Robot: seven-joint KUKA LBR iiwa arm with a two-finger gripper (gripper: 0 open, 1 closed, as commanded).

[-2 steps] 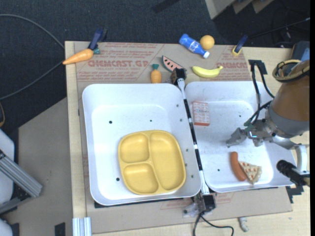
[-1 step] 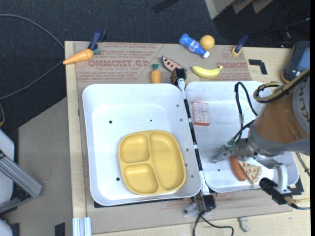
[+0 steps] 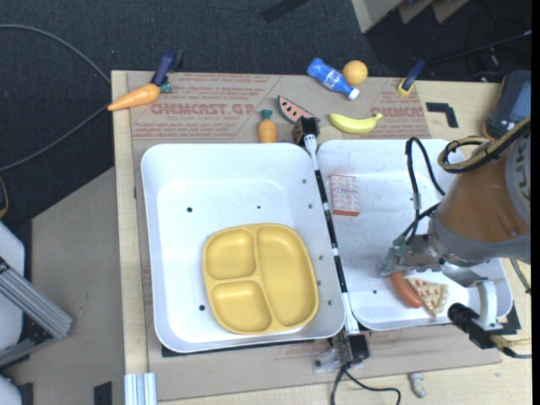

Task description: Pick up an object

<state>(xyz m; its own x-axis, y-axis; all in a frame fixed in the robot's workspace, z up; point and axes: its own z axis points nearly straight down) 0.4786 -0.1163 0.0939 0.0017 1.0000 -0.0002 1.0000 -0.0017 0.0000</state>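
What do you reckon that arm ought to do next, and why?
Probably drop a little lower onto the toy sausage in the right bin. The gripper sits right above it, with the pizza slice touching the sausage's far side, so a short straight descent looks like the simplest way to reach something to grab.

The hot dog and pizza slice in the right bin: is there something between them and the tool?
Nothing visible does. The tool is low in the right bin, just above-left of the hot dog and pizza slice, which lie side by side on the bin floor.
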